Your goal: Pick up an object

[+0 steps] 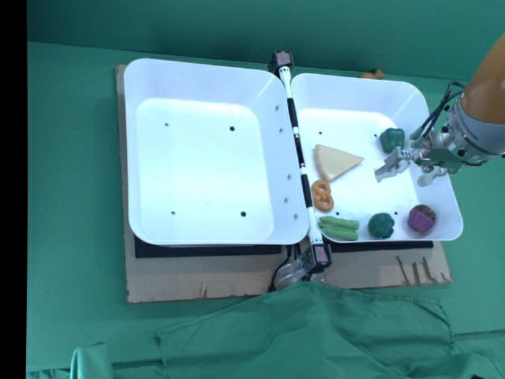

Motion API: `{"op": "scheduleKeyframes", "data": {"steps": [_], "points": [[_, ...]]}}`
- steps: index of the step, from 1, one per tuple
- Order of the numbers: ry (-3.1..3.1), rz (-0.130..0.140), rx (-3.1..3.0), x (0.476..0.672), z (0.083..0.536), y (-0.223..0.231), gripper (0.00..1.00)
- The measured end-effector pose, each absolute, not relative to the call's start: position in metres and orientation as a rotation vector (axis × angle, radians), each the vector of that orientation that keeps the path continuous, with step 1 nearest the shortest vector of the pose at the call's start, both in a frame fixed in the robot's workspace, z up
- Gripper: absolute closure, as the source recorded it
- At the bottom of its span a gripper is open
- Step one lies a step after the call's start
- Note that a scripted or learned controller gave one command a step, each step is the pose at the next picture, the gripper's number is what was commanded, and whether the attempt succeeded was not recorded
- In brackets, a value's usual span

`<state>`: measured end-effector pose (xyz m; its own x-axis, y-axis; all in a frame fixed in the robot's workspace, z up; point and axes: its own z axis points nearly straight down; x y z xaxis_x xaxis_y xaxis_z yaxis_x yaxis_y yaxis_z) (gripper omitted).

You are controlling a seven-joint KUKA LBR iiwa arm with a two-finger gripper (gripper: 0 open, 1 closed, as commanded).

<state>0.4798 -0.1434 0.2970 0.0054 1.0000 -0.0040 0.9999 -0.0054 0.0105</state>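
Gripper (409,167) open, holding nothing — cheese wedge (337,162) at its 9 o'clock looks light, stiff; pinch its flat sides.

We look down from above the bench at a slant, far enough back to take in both bins: the left bin (205,152) and the right bin (355,133) lie side by side mid-frame, and the arm (485,105) enters from our right.
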Motion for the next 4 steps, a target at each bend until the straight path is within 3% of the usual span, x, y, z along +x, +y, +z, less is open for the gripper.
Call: {"op": "scheduleKeyframes", "data": {"steps": [1, 2, 3, 4], "points": [[2.206, 0.008, 2.221, 0.481, 0.305, -0.143, 1.0], [2.211, 0.003, 2.222, 0.477, 0.319, -0.168, 1.0], [2.208, 0.006, 2.218, 0.476, 0.369, -0.183, 1.0], [2.212, 0.003, 2.218, 0.495, 0.374, -0.187, 1.0]]}}
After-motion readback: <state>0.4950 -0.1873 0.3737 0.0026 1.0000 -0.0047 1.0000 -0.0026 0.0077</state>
